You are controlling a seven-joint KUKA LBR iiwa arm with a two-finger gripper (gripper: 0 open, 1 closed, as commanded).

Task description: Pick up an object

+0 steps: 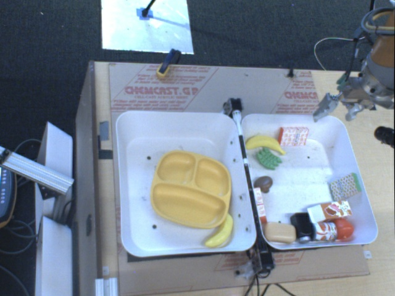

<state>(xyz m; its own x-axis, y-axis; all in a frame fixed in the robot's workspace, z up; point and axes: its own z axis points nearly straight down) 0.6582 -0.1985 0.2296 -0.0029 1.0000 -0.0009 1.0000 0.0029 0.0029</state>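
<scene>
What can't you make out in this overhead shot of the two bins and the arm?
- Arm: cut off by the camera view's right edge.
- Gripper: small and blurred above the right bin; grip state unclear.
- Items in that bin's near corner, by the red ball: overlapping, labels too small to read.
- Second banana: partly tucked under the yellow tray in the left bin.

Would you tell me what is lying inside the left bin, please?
The left bin holds a yellow divided tray and a banana against the tray's near corner. Whatever lies under the tray is covered.
</scene>
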